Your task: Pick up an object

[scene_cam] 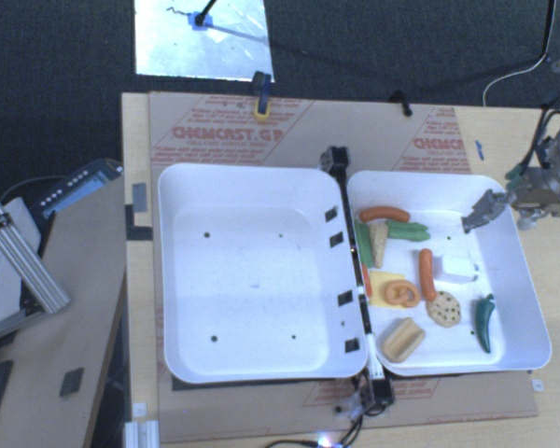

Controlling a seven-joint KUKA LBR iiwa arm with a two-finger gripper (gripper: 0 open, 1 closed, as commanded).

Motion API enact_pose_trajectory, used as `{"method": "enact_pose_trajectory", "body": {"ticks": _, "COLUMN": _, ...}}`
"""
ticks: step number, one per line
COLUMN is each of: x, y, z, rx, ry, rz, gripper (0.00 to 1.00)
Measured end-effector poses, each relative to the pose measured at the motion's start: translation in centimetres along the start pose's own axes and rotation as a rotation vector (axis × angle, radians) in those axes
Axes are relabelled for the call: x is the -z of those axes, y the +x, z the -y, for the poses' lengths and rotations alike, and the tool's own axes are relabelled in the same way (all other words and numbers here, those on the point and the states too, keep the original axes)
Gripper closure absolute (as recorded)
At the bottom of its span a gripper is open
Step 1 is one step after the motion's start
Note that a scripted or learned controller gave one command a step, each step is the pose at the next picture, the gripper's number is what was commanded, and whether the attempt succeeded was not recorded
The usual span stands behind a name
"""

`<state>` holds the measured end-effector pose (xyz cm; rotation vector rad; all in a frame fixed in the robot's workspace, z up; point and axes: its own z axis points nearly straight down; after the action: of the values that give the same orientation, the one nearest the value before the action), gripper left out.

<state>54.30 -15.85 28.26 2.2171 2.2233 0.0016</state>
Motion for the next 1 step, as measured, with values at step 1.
{"method": "enact_pose_trajectory", "body": {"ticks": 1, "x": -14.03, "y": 5.13, "z": -4.15, "rx": 0.007, "ry": 0.009, "rz": -0.004, "gripper": 0.0}}
